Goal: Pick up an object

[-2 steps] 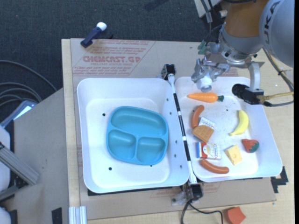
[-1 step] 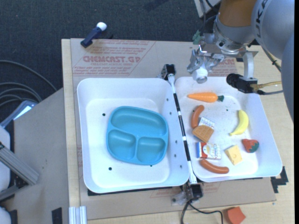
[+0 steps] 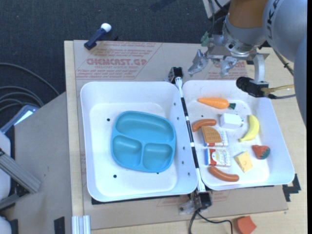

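Two white bins sit side by side. At the right bin's point(image 3: 280, 172) near edge lies a sausage point(image 3: 224, 174); toward its far edge, a carrot point(image 3: 213, 102). Beyond that edge the gripper point(image 3: 212, 65) hangs, fingers spread apart, holding nothing. It should descend straight over the carrot, I think, fingers across its width.

Arm point(image 3: 273, 13) cut off by top and right edges; upper links out of frame. Print on small packets point(image 3: 217, 157) in right bin point(image 3: 280, 172) too small to read. Orange block point(image 3: 245, 224) partly cropped at bottom edge. Grey items at left edge point(image 3: 14, 174) cut off, unidentifiable.
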Tool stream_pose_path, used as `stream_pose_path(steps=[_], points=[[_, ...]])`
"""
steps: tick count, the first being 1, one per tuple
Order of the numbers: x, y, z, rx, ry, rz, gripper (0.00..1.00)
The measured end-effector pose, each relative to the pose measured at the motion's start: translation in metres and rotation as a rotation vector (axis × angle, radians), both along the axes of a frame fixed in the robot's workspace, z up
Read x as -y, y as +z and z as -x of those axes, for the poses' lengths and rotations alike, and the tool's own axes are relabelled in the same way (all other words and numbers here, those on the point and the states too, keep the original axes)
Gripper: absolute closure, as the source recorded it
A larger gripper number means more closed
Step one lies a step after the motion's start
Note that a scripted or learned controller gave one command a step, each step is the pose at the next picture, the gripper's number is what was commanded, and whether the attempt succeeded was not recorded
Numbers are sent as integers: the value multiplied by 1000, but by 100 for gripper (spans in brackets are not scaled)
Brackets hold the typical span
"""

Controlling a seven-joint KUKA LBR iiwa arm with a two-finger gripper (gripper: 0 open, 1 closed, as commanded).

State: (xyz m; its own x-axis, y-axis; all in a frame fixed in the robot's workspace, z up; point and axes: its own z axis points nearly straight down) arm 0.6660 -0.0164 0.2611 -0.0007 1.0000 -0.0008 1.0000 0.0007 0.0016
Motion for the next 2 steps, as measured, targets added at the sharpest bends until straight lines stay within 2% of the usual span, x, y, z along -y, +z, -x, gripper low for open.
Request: stream_pose_path(steps=[1,2], points=[[33,-77,26,-3,-2,-1,0],[103,-171,20,-5,-2,-1,0]])
